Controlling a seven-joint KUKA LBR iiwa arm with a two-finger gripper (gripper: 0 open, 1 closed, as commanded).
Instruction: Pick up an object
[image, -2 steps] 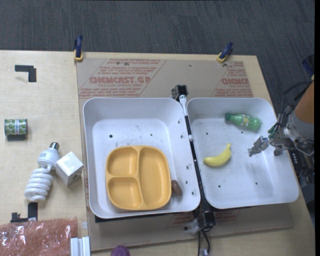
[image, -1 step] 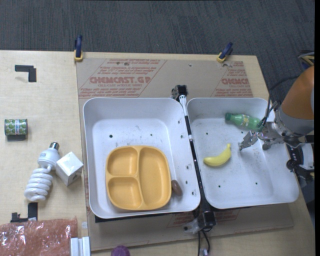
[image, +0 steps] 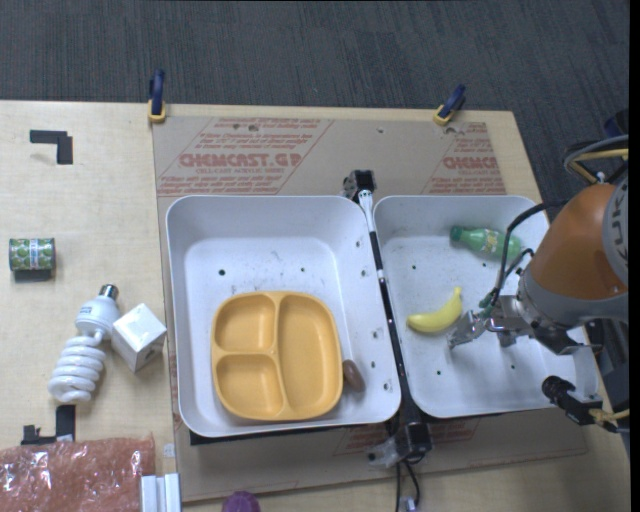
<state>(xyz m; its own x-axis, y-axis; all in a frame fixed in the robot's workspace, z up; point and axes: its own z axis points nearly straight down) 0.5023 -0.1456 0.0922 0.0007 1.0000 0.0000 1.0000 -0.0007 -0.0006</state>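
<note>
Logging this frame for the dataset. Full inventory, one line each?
white bins: 2, side by side on the bench
plate: 1, yellow, three compartments, left bin
small lump: 1, brown, left bin, beside the plate
banana: 1, yellow, right bin
bottle: 1, green, lying at the right bin's far side
can: 1, green, bench, far left
light bulb: 1, white spiral, bench, left
cube: 1, white, next to the bulb
clamps: 2, blue-yellow, board's far edge
gripper: 1, metal, just right of the banana

One fixed camera looks down slantwise on both white bins (image: 190, 300).
</note>
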